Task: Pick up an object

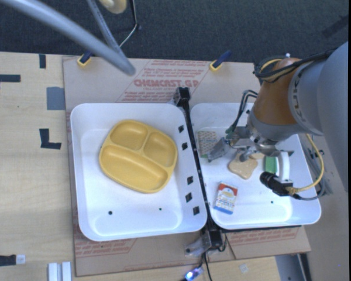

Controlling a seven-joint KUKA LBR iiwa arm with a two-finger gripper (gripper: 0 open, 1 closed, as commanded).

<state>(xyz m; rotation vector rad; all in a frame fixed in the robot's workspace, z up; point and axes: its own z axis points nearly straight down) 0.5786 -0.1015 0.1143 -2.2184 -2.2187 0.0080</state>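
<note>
- The grey two-finger claw [241,147] hangs low in the right-hand shallow white bin [304,212]; one dark finger [217,150] juts out to its left, but whether the pair stands apart or together I cannot tell.
- Just below the claw, touching or nearly so, lies the flat tan cracker-like piece [243,167], the likeliest thing to be picked; it is not visibly between the fingers.
- Further below sits a small red, white and blue carton [226,197], apart from the claw.
- To the claw's upper left lies a pale speckled square pad [206,138], near the bin's dividing edge.
- Well to the left, in the other white bin [85,204], rests a yellow plastic divided plate [138,155].
- I judge the step to be the approach or grasp attempt; next, the fingers must straddle the tan piece, close, then lift from the desk.
</note>
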